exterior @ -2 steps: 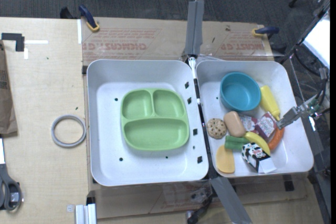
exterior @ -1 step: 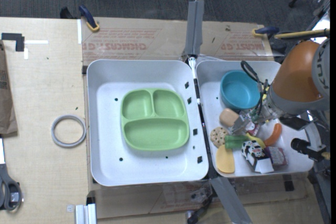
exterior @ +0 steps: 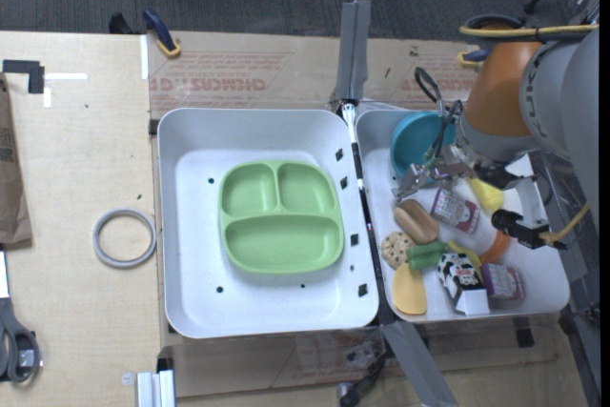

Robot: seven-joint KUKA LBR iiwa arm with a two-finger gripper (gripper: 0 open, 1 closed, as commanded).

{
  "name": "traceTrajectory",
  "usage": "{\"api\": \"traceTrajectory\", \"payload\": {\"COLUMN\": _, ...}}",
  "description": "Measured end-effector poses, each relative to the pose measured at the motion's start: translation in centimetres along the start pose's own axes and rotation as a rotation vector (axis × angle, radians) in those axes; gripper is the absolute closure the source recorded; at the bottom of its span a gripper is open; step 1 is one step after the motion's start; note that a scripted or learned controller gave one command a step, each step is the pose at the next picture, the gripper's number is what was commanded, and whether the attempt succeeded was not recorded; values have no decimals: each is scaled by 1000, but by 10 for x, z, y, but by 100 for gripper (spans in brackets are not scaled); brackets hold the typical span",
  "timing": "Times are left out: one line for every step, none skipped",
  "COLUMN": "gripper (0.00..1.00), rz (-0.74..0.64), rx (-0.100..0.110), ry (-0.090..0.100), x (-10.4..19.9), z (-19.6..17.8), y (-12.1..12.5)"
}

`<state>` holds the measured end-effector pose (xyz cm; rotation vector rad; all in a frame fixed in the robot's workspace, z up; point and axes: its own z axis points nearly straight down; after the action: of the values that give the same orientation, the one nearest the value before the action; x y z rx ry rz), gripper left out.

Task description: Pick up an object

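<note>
Gripper (exterior: 416, 178) sits low in the right bin (exterior: 553, 295), just left of the blue bowl (exterior: 415, 143) and just above the brown bread-like piece (exterior: 416, 222); can't tell its opening, nothing visibly held. Best bet: commit to that piece, come straight down, since the cookie (exterior: 394, 249), green item (exterior: 425, 254) and yellow piece (exterior: 409, 293) crowd it. Left bin (exterior: 181, 205) holds a green divided plate (exterior: 281, 216); a grey ring (exterior: 124, 236) lies on the worktop (exterior: 76, 157) left of it.

Pale wood worktop (exterior: 76, 167), two white bins (exterior: 181, 234) side by side, grey tape ring (exterior: 124, 237), scissors (exterior: 17, 350), brown paper bag (exterior: 11, 176) far from the fingers
</note>
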<state>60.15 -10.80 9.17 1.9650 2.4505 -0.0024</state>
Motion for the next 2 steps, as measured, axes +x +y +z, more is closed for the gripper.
{"api": "traceTrajectory", "payload": {"gripper": 100, "rz": -3, "rx": 0, "ry": -2, "x": -1, "z": -9, "y": 0}}
{"api": "traceTrajectory", "payload": {"gripper": 0, "rz": -3, "rx": 1, "ry": -2, "x": -1, "z": -9, "y": 0}}
